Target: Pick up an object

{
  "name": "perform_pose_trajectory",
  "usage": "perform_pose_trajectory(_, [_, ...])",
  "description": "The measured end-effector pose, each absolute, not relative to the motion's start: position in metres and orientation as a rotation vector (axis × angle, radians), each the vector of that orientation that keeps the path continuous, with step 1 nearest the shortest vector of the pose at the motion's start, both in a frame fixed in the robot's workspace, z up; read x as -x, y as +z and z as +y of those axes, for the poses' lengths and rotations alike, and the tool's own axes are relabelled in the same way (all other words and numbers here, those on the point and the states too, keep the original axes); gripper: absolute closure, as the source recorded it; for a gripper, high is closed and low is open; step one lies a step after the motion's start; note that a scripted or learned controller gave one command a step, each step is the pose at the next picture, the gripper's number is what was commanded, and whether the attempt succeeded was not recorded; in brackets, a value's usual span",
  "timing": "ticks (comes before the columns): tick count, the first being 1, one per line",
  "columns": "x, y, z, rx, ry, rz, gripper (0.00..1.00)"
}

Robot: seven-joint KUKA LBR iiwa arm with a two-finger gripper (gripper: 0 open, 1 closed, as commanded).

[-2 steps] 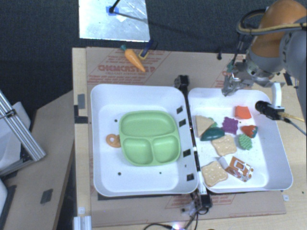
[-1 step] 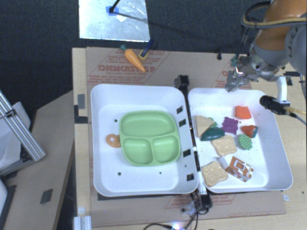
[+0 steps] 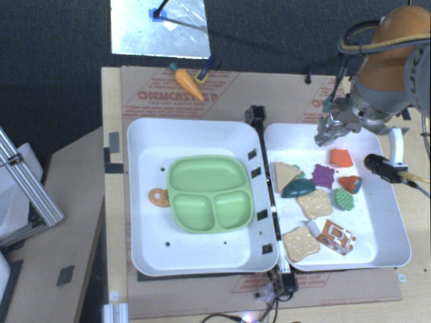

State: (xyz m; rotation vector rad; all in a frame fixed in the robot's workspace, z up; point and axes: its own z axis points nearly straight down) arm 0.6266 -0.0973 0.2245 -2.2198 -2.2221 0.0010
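My gripper [image 3: 328, 132] hangs over the far edge of the right bin [image 3: 387, 244], above and left of an orange block [image 3: 341, 157]. Nothing can be seen held in it. Toy foods lie in the right bin: a purple piece [image 3: 324, 176], a red piece [image 3: 349, 183], a green knobbly piece [image 3: 345, 200], a teal piece [image 3: 297, 188], a tan wedge [image 3: 286, 173], two toast slices [image 3: 314, 205] [image 3: 300, 244] and an orange-and-white piece [image 3: 337, 236].
The left bin [image 3: 145, 147] holds a green divided plate [image 3: 209, 193] and a small orange ring [image 3: 159, 197]. A toy carrot [image 3: 188, 84] lies on the bench behind the bins, below a shiny sheet [image 3: 159, 19].
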Motion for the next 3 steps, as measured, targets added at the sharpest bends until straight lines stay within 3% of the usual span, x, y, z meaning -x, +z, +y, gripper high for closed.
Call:
perform_pose_trajectory(1, [-0.575,0.231,-0.085,2.221,0.001,-2.220,1.00])
perform_pose_trajectory(2, [-0.569,0.234,-0.070,2.215,-0.001,-2.227,1.00])
perform_pose_trajectory(3, [-0.565,0.227,-0.083,2.221,0.000,-2.223,1.00])
